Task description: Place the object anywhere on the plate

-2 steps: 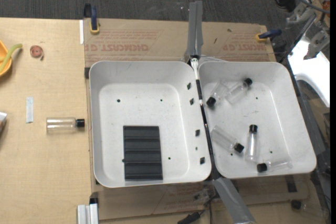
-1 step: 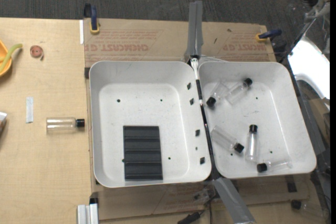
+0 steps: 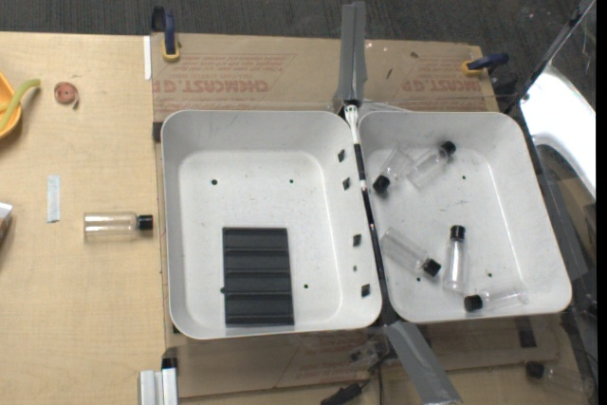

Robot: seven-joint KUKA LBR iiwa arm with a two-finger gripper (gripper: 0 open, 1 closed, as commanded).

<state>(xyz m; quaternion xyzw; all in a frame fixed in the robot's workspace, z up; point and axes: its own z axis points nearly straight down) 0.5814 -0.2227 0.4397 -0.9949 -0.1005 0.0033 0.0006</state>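
1. Currently, in the camera view, the counter (image 3: pixel 76 299) is carrying two white bins side by side. The left bin (image 3: pixel 190 138) is holding the plate (image 3: pixel 256 276), a dark ribbed rectangle lying flat near that bin's front edge, a little left of its middle.
2. Nothing is lying on the plate, so I am judging the placing as not yet done.
3. The right bin (image 3: pixel 512 147) is holding five clear vials with black caps. Two are lying near its back-left corner, one of them (image 3: pixel 432 158) slanting toward the back wall. One (image 3: pixel 410 253) is lying near the left wall, another (image 3: pixel 456 256) is lying just beside it toward the middle, and the last (image 3: pixel 493 300) is resting against the front wall.
4. The task is not saying which vial is meant, so I am taking any of these as the object.
5. A sixth vial (image 3: pixel 114 223) is lying on the counter's left part, outside both bins.
6. Risks from here:
   - the vials are round and smooth, so one is likely to be rolling or slipping out of a grasp;
   - the two in the middle are lying close together, so a descent could be nudging both;
   - the one at the front wall is leaving little room for a grasp;
   - a vial released across the plate's ribs could be rolling off onto the bin floor.
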